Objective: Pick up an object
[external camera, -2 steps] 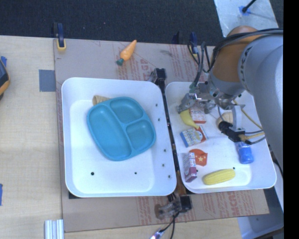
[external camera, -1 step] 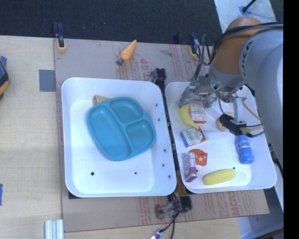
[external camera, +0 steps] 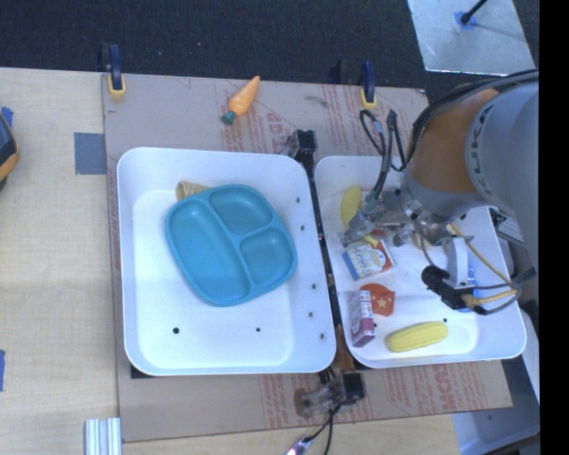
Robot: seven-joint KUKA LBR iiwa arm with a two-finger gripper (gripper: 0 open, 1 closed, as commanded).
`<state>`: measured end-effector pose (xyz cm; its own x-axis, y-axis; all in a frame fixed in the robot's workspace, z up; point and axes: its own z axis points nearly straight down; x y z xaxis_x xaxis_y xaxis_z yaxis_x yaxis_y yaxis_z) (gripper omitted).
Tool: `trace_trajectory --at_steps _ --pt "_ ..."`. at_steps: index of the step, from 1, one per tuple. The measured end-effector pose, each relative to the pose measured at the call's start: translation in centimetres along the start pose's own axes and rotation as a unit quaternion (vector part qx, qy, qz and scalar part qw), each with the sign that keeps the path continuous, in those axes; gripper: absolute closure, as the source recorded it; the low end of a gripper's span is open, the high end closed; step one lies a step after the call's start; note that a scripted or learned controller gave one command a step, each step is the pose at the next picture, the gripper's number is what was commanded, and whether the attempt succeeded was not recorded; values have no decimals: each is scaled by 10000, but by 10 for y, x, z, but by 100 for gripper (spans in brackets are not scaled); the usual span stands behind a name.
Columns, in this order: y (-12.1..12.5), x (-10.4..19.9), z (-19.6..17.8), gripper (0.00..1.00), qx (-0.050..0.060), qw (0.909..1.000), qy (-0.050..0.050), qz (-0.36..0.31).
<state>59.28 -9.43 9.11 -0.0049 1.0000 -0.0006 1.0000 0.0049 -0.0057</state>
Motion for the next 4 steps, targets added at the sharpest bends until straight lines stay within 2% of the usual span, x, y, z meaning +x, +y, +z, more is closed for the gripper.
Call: trace_trajectory --at_steps 1,4 --pt "64 1 -2 0 -21 10000 4 10" --pt "64 -3 -11 0 -25 10000 0 7"
